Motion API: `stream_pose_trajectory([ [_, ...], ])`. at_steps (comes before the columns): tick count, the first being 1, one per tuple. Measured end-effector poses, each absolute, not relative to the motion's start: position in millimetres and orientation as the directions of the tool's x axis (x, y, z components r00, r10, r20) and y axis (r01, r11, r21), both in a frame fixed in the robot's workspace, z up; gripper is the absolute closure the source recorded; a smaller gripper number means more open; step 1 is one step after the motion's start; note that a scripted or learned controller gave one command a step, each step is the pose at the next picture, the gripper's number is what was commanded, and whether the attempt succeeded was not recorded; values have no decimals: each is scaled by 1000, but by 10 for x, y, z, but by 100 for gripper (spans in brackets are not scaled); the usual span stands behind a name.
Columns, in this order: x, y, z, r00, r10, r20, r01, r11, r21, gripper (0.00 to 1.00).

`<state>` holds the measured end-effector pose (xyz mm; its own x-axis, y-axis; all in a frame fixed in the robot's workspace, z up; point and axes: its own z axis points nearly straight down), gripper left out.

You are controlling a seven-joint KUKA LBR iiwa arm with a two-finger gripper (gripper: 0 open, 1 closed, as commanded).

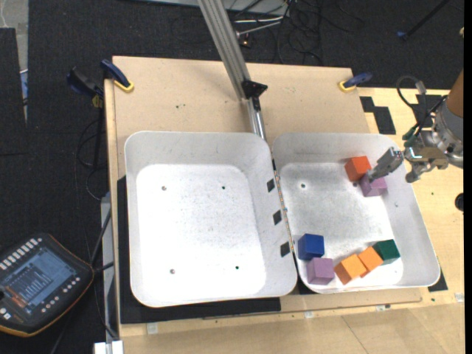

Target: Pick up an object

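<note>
From my remote seat I see the gripper (404,164) at about three o'clock of the view, hanging over the upper right rim of the right bin (413,220). One finger (384,165) slants down toward a purple block (374,186) and looks to be touching or just above it; the other finger sits apart over the rim, so I read the gripper as spread wide with nothing between its fingers. An orange block (357,167) lies just beside the purple one, at its eleven o'clock. Toward the right bin's six o'clock edge I count a cluster: a blue block (311,245), a second purple block (320,270) touching it from below, an orange block pair (354,265), and a green block (386,252) at their two o'clock. The left bin (140,198) sits alongside on the tabletop (184,87).
</note>
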<state>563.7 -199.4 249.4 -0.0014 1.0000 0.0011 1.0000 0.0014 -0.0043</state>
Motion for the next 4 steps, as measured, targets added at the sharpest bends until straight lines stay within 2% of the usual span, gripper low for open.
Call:
stream_pose_trajectory([
  [1,5645,-1993,2517,-3,1000,0,1000,3,0,0],
  [3,5615,-2068,1319,1,1000,2,1000,-1,-7,0],
  [4,5612,-2062,930,0,1000,0,1000,0,-2,0],
])
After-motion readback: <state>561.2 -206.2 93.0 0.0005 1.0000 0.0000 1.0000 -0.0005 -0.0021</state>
